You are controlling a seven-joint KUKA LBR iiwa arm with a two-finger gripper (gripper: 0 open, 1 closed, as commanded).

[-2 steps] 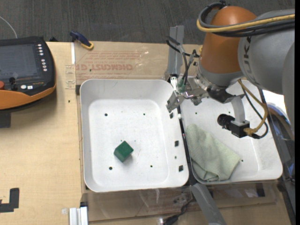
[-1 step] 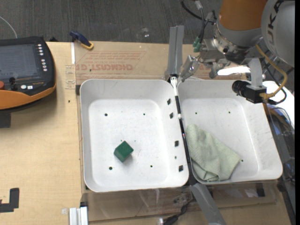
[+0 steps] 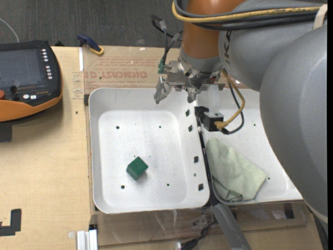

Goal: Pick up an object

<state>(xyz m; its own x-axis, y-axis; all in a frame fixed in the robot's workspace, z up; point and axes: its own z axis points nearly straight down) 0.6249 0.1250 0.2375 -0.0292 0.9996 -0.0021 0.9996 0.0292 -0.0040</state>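
The green block (image 3: 137,168) sits in the left bin (image 3: 104,103), down near the front and a bit to the left, lying flat on the white floor. The fingers (image 3: 161,92) hang up over the back edge of that bin — well apart from the block, holding nothing. They look spread apart. In the right bin (image 3: 260,121) lies a pale green cloth (image 3: 234,173), all crumpled. On the worktop (image 3: 41,165) to the left rests a black and orange control pad (image 3: 26,77)
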